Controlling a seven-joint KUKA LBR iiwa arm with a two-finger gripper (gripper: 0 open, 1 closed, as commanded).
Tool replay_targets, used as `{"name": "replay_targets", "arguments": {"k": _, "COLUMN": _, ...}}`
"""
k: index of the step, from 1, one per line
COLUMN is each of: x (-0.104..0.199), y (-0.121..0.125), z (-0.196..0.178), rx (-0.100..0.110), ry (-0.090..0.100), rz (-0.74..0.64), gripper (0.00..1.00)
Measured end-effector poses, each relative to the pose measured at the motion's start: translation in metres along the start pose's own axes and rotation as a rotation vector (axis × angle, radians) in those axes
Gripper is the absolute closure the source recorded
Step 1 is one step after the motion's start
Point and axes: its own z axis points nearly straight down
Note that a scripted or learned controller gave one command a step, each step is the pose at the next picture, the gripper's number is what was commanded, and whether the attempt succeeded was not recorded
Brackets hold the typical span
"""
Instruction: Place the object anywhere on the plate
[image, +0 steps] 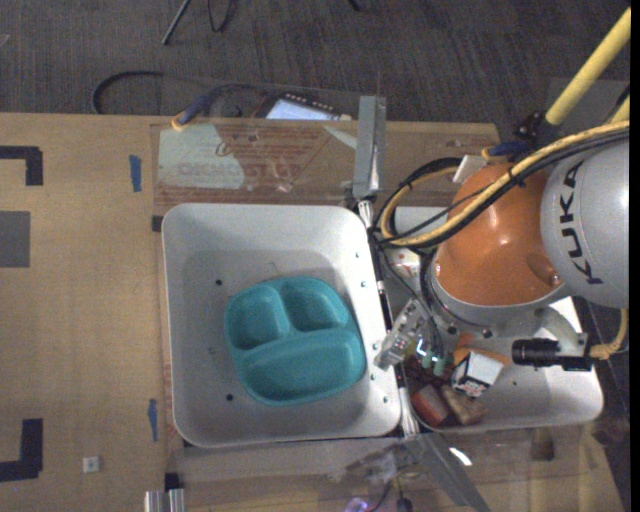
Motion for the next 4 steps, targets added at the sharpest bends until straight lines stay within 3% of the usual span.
{"name": "replay_targets", "arguments": {"k": 1, "x": 0.035, "y": 0.055, "z": 0.025, "rx": 0.000, "ry": 0.000, "rz": -0.399, "gripper": 1.00}}
{"name": "replay_targets", "arguments": {"k": 2, "x": 0.073, "y": 0.116, "z": -0.049, "rx": -0.003, "ry": -0.004, "rz": -0.514, "gripper": 1.00}}
{"name": "replay_targets", "arguments": {"k": 3, "x": 0.101, "y": 0.161, "z": 0.001, "rx": -0.001, "ry": -0.002, "rz": -0.961, "gripper": 1.00}}
{"name": "replay_targets", "arguments": {"k": 4, "x": 0.101, "y": 0.161, "z": 0.001, "rx": -0.002, "ry": -0.002, "rz": -0.960, "gripper": 0.00}}
